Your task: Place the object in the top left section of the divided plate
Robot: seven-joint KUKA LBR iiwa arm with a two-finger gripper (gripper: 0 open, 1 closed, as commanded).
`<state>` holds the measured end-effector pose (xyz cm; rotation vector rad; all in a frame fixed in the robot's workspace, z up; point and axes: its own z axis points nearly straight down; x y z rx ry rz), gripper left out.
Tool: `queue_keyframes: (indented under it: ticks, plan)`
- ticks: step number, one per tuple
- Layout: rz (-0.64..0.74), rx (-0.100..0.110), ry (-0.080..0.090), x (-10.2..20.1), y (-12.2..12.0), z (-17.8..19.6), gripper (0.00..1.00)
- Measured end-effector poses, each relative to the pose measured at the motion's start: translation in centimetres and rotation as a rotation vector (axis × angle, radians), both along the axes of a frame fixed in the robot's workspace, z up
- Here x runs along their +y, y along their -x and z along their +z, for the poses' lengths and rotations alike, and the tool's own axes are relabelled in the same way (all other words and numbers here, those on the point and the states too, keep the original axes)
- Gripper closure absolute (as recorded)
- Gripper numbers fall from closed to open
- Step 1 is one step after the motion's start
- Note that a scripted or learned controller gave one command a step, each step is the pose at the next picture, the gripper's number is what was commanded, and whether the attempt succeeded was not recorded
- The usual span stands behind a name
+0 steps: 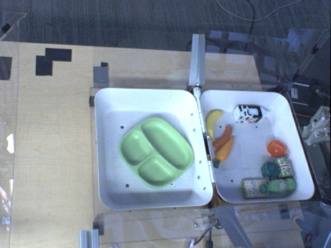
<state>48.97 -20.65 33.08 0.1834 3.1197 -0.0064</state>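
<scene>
Three sections made up the green divided plate [166, 143], which sat turned at an angle in the middle of the left bin [111, 112]. From my screen I could not tell which thing was meant for it; every loose thing lay in the right bin [253, 159]. A banana [213, 120] rested against that bin's left wall, with two carrots [224, 142] just below it, lying side by side. A black-and-white patterned piece [249, 113] sat near the far wall. An orange round fruit [276, 148] lay towards the right wall, above a cluster of green packs [277, 168] and a can on its side [253, 188] at the near corner. At the right edge, just outside the right bin, a pale grey mechanical part [318, 125] reached in. I took it for the gripper but could not tell whether it was apart or together.
</scene>
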Motion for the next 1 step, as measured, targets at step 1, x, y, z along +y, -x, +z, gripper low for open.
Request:
queue_keyframes:
  ticks: [1]
  plan:
    - [0.033,0.009,-0.005,9.14,0.08,-12.13,1.0]
